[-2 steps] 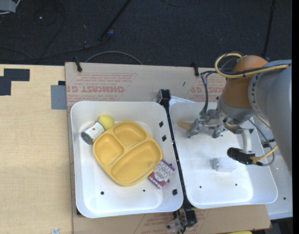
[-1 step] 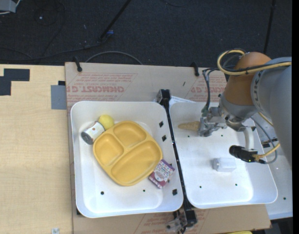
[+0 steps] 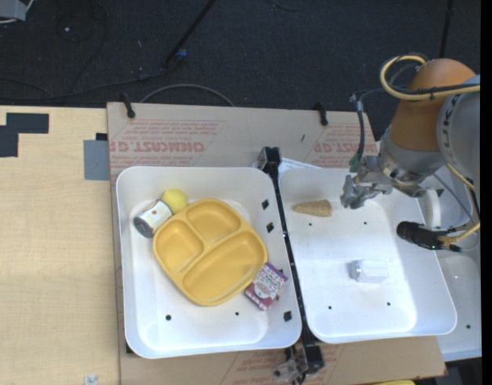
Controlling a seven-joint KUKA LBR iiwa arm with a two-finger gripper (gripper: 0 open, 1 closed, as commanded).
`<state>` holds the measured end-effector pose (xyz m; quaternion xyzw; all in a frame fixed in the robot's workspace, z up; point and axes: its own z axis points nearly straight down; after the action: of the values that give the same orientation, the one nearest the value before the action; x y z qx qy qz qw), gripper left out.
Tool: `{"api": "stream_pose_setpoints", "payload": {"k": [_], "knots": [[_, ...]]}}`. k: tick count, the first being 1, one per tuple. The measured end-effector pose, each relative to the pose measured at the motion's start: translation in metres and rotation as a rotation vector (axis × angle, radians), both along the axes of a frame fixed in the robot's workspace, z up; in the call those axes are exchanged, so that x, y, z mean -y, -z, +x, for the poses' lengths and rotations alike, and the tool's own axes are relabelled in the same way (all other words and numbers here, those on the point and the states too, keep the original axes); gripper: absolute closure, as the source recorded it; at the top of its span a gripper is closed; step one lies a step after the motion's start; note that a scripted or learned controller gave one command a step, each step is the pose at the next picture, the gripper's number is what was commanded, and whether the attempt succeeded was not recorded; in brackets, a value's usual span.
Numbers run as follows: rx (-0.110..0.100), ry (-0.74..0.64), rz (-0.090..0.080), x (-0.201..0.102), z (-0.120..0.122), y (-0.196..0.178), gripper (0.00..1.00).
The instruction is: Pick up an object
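Camera view: gripper (image 3: 354,196), state untellable, near a tan, wedge-shaped object (image 3: 312,208).

Arm (image 3: 438,119) cut off at the right edge past its orange band. Gripper (image 3: 354,195) too small and dark to tell how the fingers stand. Near-right corner of the pink packet (image 3: 267,285) tucked partly under the yellow tray (image 3: 210,251); print on it and on the small can (image 3: 152,217) too blurred to read.
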<state>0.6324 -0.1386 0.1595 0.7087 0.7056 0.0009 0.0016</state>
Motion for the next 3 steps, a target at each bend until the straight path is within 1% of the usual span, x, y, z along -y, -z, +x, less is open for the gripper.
{"api": "stream_pose_setpoints", "payload": {"k": [1,2,3], "knots": [[0.000,-0.003,0.000,0.008,0.007,-0.055,1.00],[-0.001,-0.005,0.000,0.012,0.009,-0.098,1.00],[-0.007,-0.009,0.003,-0.036,0.003,-0.102,1.00]]}}
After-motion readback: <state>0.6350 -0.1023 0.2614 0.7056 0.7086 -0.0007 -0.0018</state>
